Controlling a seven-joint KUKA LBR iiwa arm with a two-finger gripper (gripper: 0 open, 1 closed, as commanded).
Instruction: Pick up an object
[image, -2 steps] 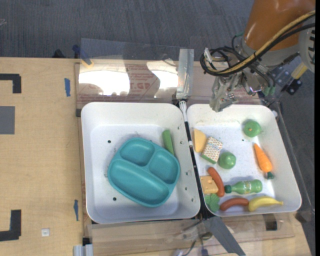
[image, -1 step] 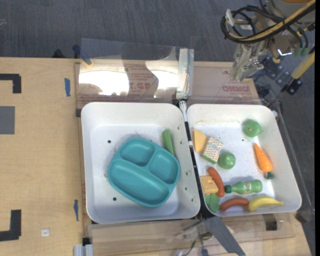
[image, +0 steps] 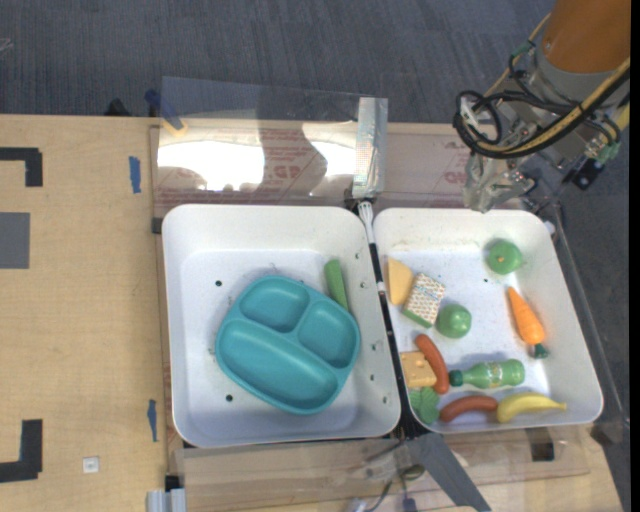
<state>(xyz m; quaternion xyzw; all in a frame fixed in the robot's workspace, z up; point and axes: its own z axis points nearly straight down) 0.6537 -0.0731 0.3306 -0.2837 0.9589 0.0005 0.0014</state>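
Gripper (image: 492, 192) hangs above the right bin's (image: 578, 330) far rim; nothing visible between its fingers, their spread unclear. Right bin count: two green apples (image: 503, 256), one carrot (image: 524, 315), one banana (image: 527, 406), two sausages (image: 431, 356), one green bottle (image: 492, 375). Left bin (image: 190, 300): one teal tray (image: 288, 342), one cucumber (image: 336, 283).

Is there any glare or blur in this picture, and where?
In the camera view, strong glare whitens the clear plastic sheet behind the left white bin; the grey arm's gripper looks slightly blurred; the teal divided plate is evenly lit.
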